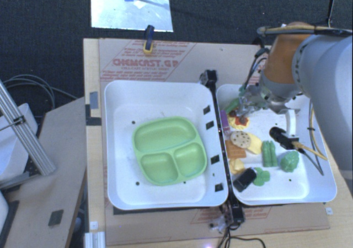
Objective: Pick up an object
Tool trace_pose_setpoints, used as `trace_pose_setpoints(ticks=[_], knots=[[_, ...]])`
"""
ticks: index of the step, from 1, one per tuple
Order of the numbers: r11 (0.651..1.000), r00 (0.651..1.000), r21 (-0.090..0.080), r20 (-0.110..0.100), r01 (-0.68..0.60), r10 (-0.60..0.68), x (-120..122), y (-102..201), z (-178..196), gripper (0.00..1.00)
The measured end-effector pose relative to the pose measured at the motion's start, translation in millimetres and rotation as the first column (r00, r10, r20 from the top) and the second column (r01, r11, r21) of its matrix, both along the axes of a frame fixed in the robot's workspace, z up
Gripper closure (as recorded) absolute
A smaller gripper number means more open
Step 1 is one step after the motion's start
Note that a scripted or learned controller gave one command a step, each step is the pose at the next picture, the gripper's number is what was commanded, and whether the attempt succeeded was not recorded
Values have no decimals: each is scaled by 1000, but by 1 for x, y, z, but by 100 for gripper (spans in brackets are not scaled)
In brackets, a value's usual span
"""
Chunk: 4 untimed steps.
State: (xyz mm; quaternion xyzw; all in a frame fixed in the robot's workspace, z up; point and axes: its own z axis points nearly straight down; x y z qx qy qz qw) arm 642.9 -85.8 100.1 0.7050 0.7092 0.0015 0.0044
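Bench, two white bins | arm [309,59] bent down over right bin [320,186] | claw [242,106] among toys, grip unclear

Green tray [168,149] in left bin [118,186]

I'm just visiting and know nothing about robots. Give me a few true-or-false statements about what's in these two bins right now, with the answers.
1. The green divided tray lies in the left bin. True.
2. The tray has five compartments. False: three.
3. The gripper is over the right bin. True.
4. The round cookie sits inside the green tray. False: it lies in the right bin among the toy foods.
5. The arm reaches in from the left. False: from the right.
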Motion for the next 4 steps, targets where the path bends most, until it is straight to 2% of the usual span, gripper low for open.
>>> trace_pose_setpoints(ticks=[1, 4], knots=[[1000, 1000, 4, 17, 6, -6, -13, -67, -5, 100], [1000, 1000, -2, 27, -2, 2, -10, -66, 29, 100]])
